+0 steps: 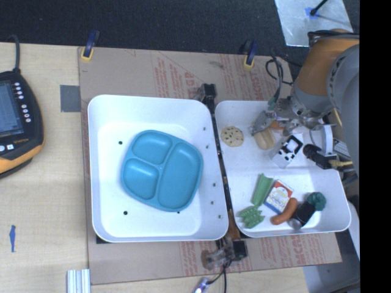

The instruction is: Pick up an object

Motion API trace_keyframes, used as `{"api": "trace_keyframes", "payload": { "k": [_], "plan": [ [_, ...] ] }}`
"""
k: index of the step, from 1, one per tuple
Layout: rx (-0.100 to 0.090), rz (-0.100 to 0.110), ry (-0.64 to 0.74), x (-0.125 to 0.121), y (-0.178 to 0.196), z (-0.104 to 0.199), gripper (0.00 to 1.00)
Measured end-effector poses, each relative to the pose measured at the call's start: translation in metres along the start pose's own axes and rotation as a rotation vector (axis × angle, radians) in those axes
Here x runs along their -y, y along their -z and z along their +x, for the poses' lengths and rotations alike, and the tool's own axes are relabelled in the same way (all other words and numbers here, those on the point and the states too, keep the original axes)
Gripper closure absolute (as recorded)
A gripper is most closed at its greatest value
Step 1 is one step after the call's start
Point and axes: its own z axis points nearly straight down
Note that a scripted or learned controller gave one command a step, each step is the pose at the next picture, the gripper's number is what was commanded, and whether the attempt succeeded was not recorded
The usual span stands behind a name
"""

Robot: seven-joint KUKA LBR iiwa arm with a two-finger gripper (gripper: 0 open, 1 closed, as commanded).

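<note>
Pincer [267,127] low in right bin [244,110] above tan block [264,140], grip state impossible to tell.

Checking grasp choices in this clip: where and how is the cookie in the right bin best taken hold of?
Probably across its rim, coming straight down from above. The cookie is a flat round disc lying on the right bin floor near its left wall, with bare floor around most of it. The wall side looks tight, so set the end effector's fingers along the wall, not across.

Tan bread piece [265,139] in right bin's upper part.
</note>
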Motion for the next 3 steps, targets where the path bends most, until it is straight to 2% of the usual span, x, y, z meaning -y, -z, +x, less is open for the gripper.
{"api": "trace_keyframes", "payload": {
  "k": [1,2,3],
  "plan": [
    [0.0,-0.001,0.0,0.0,0.0,-0.018,0.0],
    [0.0,-0.001,0.004,-0.001,0.011,-0.017,1.0],
    [-0.001,-0.001,0.001,-0.001,0.072,0.042,1.0]
  ]
}}
